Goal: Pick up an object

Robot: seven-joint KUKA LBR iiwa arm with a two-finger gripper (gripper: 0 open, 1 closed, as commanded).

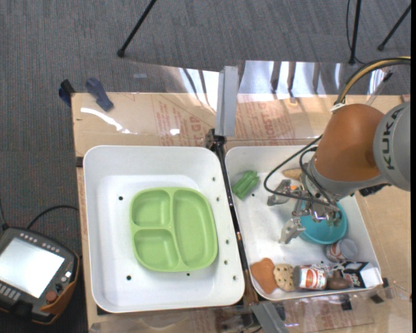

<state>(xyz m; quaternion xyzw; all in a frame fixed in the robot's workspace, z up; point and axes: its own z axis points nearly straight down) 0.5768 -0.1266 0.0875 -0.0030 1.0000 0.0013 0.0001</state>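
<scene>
My claw (296, 222) hangs low in the right bin (263, 159), beside the teal bowl (324, 230) (whether it is parted or closed, I cannot tell). Best to centre over the bowl's rim, descend straight, then squeeze before lifting.

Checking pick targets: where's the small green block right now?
In the camera view, the small green plastic block lies in the right white bin, at its upper-left corner near the divider, left of the end effector and the teal bowl.
</scene>
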